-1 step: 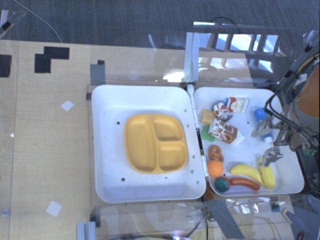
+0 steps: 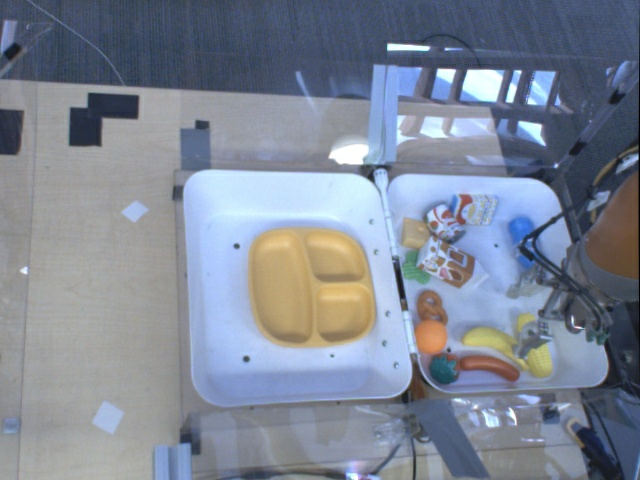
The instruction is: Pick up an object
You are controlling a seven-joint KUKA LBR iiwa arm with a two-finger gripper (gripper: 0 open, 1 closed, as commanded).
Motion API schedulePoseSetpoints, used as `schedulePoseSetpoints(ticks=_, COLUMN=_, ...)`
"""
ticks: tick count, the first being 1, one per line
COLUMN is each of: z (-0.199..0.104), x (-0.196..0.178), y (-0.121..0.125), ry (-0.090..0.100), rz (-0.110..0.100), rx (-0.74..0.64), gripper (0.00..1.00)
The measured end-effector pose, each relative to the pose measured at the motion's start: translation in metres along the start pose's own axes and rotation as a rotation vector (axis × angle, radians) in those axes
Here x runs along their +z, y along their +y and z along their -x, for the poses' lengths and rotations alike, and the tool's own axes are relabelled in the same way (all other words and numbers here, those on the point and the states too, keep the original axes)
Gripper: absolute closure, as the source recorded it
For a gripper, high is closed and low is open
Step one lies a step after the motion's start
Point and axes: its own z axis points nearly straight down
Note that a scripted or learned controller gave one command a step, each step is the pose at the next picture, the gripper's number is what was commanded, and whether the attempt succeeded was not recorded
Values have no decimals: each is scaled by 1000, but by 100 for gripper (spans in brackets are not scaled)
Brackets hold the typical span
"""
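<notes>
Looking from the biggest thing to the smallest, the left white bin [image 2: 215, 298] fills the middle of the frame and carries a yellow divided tray [image 2: 312, 286], while the right white bin [image 2: 570, 208] at the right side holds all the small toy foods. The grey arm [image 2: 610, 238] enters from the right edge, and its gripper [image 2: 538, 336] hangs low over the lower right corner of that bin, just above a yellow corn piece [image 2: 538, 360]. Whether its fingers are spread or pressed together I cannot tell, because they are small and mixed with cables. Near it lie a banana [image 2: 488, 339] and a red sausage [image 2: 488, 366], touching or almost touching each other, then an orange ball [image 2: 431, 338], a pretzel [image 2: 431, 305], a blue piece [image 2: 521, 230] and some printed packets [image 2: 448, 260] higher in the bin. The task's thing is probably the corn or the banana, the closest ones. To do this step well, I judge the gripper should come down straight over one single object, centred on its narrow side, away from the bin wall, so that neighbours are not pushed.
</notes>
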Motion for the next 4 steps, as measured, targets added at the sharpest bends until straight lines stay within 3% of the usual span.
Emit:
schedulePoseSetpoints(ticks=1, z=-7, x=-81, y=-5, ry=10, rz=-1, rx=194, gripper=0)
schedulePoseSetpoints(ticks=2, z=46, x=17, y=27, ry=12, rz=-1, rx=423, gripper=0)
schedulePoseSetpoints(ticks=3, z=75, x=18, y=54, ry=12, rz=1, rx=405, gripper=0)
schedulePoseSetpoints(ticks=4, z=94, x=19, y=121, ry=17, rz=-4, rx=390, gripper=0)
